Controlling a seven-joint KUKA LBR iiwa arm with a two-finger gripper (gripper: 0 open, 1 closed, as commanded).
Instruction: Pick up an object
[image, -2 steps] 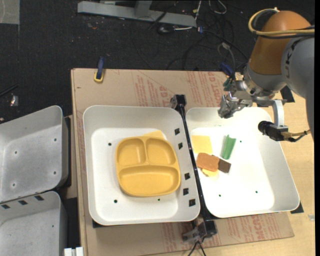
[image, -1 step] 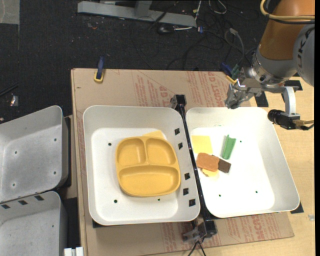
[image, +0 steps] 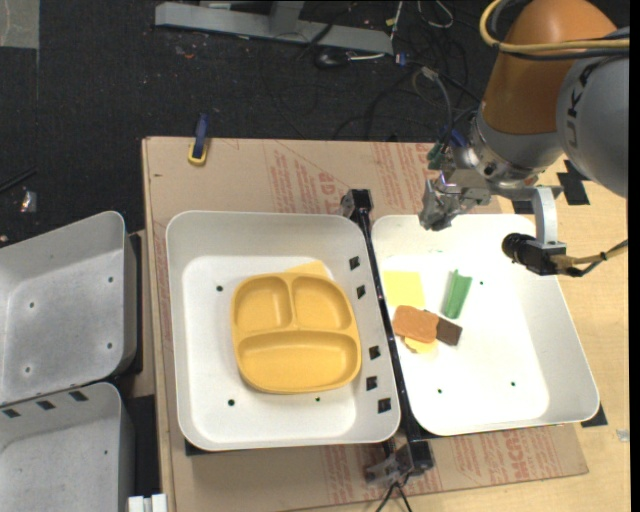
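Note:
The right bin (image: 520, 390) holds a small cluster near its left wall: a yellow flat piece (image: 403, 288), an orange-brown block (image: 415, 323) with a dark brown piece (image: 449, 332) beside it, and a green bar (image: 457, 294) lying upright. My gripper (image: 436, 216) hangs above the bin's far left corner, well behind the cluster and touching none of it. Nothing shows between its fingers.
The left bin (image: 200, 400) holds a yellow divided tray (image: 296, 333). A black clip strip (image: 372, 300) runs between the two bins. A blue and yellow clamp (image: 199, 142) sits at the bench's far left edge. Grey panels (image: 60, 300) lie to the left of the bench.

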